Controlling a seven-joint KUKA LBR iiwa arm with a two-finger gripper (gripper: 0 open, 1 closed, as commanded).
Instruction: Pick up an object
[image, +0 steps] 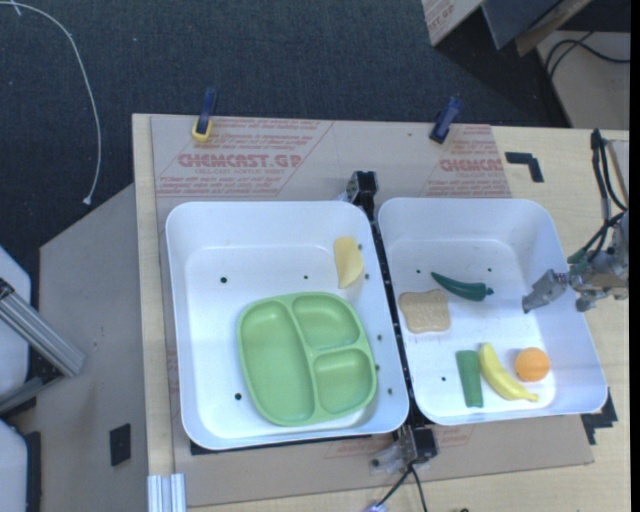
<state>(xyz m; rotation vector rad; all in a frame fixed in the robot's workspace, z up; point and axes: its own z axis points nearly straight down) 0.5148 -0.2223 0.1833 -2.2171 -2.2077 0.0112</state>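
The right bin (480, 212) holds several toy foods: a dark green pepper (462, 287), a tan bread slice (426, 312), a green stick (469, 378), a yellow banana (505, 375) and an orange (532, 364). In the left bin (200, 250) lie a green divided plate (305, 355) and a pale yellow wedge (348, 262). My gripper (563, 292) hangs over the right bin's right side, above the orange and right of the pepper. It is open, with nothing between its fingers.
Cables (607, 215) trail along the arm at the right edge. A black clip (362, 185) sits where the bins meet at the back. Blue clamps (446, 119) hold the board's far edge. Bare bin floor lies between the pepper and the gripper.
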